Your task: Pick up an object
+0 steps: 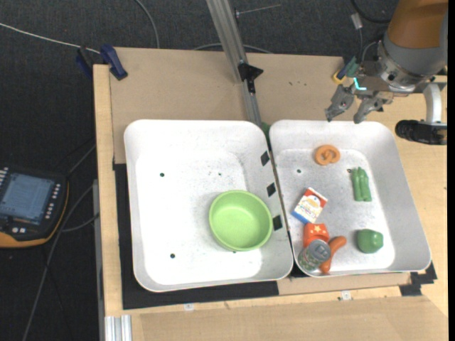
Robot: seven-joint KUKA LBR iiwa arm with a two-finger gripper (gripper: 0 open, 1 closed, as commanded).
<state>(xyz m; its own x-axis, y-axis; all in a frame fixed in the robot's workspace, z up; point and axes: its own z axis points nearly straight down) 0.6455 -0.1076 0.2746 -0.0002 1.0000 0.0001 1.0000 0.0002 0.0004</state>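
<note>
— Gripper (352, 112) first: hanging above the far rim of the right bin (402, 155), fingers spread wide, nothing between them.

— Touching anything?

— No. Poised clear of the rim, apart from every object.

— And closest to the gripper?

— Orange ring (327, 155), lying flat just in front of the gripper and a little to its left in the view, on the bin floor.

— Next out?

— Green pods (361, 185), side by side, straight in front of the gripper and farther toward the camera than the ring. Then a small white carton (310, 206), tilted, farther again and off to the gripper's left.

— Beyond that?

— Well away from the gripper, at the near end of the same bin: a red block (316, 231) just past the carton, a round tin (313, 254) against the near rim, and an orange-red piece (333, 249) leaning on the tin. Off to their right, a green lump (369, 241), roughly in line with the gripper but at the opposite end of the bin.

— Anything across the divide?

— Left bin (142, 148), far to the gripper's left, holding a green bowl (241, 220), upright, near the corner closest to the right bin.

— Under both bins?

— Tan worktop (178, 84), bare board showing behind the bins. Beside the gripper, to its left, a metal pole (226, 30) slanting down to the gap between the bins.
</note>
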